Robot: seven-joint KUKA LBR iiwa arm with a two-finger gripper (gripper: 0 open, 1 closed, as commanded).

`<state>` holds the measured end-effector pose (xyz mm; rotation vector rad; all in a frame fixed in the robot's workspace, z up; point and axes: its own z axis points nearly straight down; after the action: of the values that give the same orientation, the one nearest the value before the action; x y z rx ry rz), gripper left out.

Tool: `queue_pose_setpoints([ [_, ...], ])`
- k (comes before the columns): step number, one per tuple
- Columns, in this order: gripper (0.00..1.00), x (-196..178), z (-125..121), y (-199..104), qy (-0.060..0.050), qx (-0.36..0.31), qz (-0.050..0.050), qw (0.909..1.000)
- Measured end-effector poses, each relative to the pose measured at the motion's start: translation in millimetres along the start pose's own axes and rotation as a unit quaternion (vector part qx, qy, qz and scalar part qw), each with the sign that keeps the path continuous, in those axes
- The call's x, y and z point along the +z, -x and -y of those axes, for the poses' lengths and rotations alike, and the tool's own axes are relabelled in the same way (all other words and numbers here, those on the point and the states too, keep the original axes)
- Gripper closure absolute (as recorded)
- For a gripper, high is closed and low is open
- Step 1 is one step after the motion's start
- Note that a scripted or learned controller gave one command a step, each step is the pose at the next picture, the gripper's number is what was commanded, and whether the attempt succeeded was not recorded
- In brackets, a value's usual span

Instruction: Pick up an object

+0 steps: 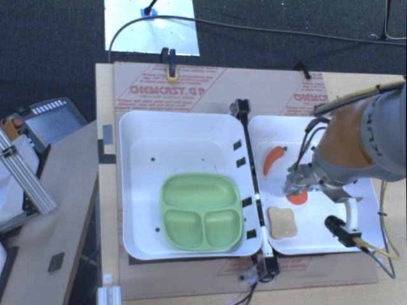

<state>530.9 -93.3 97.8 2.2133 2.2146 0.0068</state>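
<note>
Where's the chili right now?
The chili lies in the right bin, near its left wall, up-left of the tool and above the bread.

Both shallow white plastic bins (pixel 184 132) look smooth and kinda glossy, the green three-compartment plastic tray (pixel 201 210) more matt, the printed brown cardboard sheet (pixel 210 84) dull.

Divided tray (pixel 202 211) in L bin (pixel 137 170), carrot (pixel 273 159), tomato (pixel 297 197), bread (pixel 282 222) in R bin (pixel 280 129)

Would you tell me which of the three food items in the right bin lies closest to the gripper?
The round red piece, directly beside the gripper. The orange carrot lies farther up the bin, the tan bread slice lower down.
</note>
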Motion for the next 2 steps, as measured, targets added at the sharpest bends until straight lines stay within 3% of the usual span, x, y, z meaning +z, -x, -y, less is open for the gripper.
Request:
queue_pose_setpoints([
  [2,1.0,-118.8,-8.2,-12.4,-0.002,-0.002,-0.002,1.0],
])
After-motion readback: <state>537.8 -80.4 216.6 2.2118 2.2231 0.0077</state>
